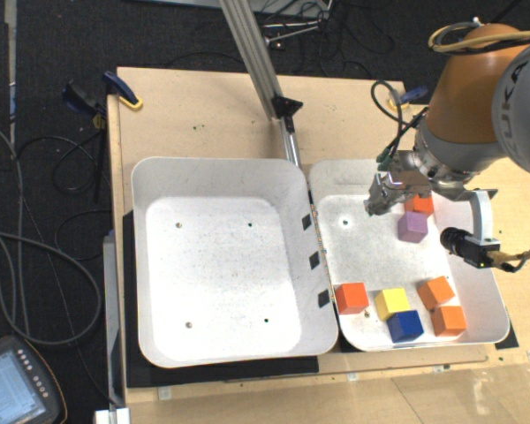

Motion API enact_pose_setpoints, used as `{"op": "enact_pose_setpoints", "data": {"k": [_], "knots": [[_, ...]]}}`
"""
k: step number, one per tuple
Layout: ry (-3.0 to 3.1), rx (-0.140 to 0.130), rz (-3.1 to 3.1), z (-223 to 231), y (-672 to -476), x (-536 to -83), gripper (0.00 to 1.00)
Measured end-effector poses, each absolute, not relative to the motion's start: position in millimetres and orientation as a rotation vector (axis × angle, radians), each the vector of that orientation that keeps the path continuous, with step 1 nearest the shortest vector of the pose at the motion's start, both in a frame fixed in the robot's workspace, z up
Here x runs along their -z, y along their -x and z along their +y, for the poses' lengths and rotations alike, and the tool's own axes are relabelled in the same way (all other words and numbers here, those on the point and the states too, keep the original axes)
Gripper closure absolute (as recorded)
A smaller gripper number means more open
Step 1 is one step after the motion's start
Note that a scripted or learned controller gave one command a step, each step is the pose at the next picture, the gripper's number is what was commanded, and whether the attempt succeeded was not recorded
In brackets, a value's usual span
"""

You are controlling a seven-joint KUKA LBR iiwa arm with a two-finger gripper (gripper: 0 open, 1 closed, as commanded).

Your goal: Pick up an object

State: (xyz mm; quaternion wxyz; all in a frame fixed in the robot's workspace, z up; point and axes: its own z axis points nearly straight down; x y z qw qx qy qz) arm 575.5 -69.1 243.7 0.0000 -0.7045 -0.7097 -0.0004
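Observation:
The right bin [353, 237] holds several blocks: a purple one [412, 227], an orange one [420, 205] just behind it, an orange one [352, 297] at the front left, a yellow one [391, 303], a blue one [405, 325], and two more orange ones [437, 291] [448, 321] at the front right. My gripper [380, 200] hangs over the bin's back part, just left of the purple block and the orange block behind it. Nothing shows between its fingers.
The left bin [159, 184] lies beside the right one on the wooden bench [203, 113]. A metal pole [252, 47] slants in from the top to the bins' shared back corner. A black fitting [466, 246] juts from the arm over the right bin's right side.

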Motion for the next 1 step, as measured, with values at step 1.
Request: {"op": "enact_pose_setpoints", "data": {"k": [1], "knots": [[2.213, 0.004, -2.230, -20.6, -584.4, -250.3, 1.00]]}}
